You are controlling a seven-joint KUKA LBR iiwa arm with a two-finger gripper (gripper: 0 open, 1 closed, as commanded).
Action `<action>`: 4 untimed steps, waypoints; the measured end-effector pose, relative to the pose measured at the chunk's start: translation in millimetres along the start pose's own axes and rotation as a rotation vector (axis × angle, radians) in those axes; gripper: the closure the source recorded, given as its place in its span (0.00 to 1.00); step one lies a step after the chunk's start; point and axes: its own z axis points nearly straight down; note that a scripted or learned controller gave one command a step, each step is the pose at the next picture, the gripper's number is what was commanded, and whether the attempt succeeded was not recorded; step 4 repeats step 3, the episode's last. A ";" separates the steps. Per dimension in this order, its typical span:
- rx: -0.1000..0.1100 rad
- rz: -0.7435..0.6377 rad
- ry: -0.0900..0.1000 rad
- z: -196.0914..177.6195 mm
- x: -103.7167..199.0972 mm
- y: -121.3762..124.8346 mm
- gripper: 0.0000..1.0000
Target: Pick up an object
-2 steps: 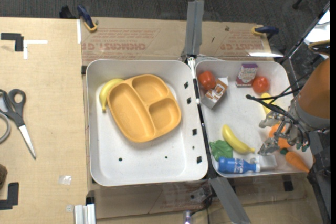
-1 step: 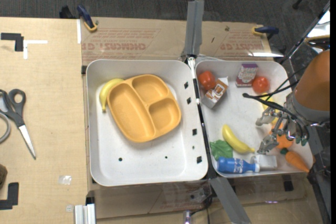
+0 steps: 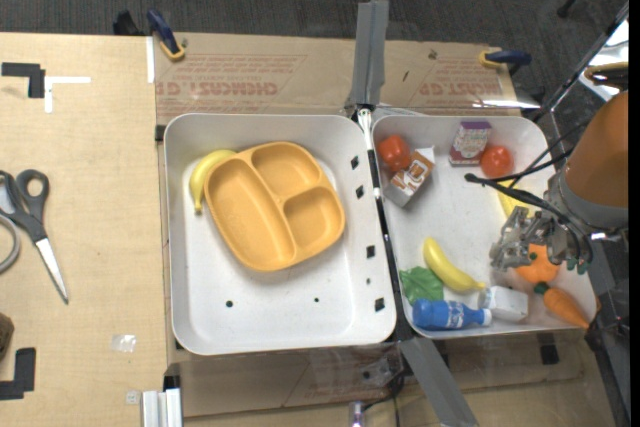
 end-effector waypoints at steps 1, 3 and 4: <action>0.000 0.000 0.000 -0.1 -0.1 0.0 0.00; -0.001 0.034 -0.001 0.2 -26.5 -20.8 1.00; -0.001 0.034 -0.001 0.2 -26.5 -20.8 1.00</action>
